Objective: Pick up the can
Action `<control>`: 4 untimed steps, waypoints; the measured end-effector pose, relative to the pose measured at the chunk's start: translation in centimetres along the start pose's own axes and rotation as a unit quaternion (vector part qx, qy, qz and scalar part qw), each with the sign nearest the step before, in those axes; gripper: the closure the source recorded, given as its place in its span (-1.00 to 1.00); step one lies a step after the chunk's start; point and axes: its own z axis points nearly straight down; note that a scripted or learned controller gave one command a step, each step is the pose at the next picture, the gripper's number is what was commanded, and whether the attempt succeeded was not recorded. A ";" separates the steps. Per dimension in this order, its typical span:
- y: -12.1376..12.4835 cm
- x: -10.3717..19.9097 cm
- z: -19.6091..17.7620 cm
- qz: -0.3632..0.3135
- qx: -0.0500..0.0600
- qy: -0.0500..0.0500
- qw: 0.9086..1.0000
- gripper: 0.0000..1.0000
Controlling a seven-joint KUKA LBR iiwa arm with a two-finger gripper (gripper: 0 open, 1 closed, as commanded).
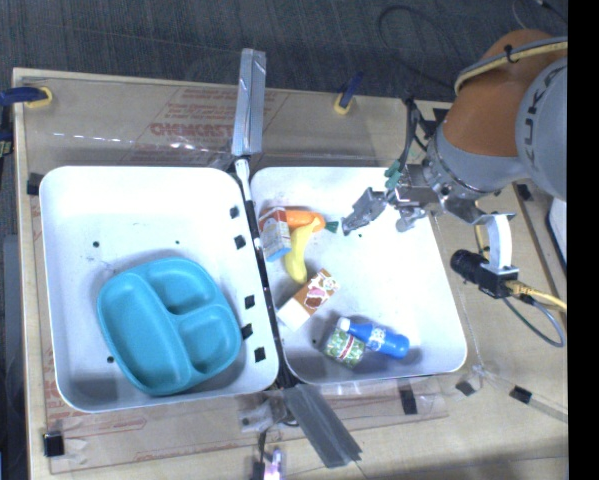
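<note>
One can (274, 230) beside one carrot (302, 219), one banana (297, 255), one bottle (372, 338); jaws (384, 216) spread wide, nothing between them.

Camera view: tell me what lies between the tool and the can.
In the camera view, bare white bin floor separates the tool from the small green-and-red metal can; the blue bottle touches the can.

A blue divided tray (171, 323) lies in my left bin (69, 208). In the right bin (419, 298): carrot (304, 219), banana (297, 253), small carton (316, 291), blue bottle (377, 338).
</note>
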 end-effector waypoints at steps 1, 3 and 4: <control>3.3 0.3 0.7 -0.032 -0.002 0.000 0.999 -1.00; -8.3 -2.9 16.9 -0.030 -0.001 0.000 1.000 -1.00; -8.3 3.1 15.4 -0.022 0.000 0.001 1.000 -1.00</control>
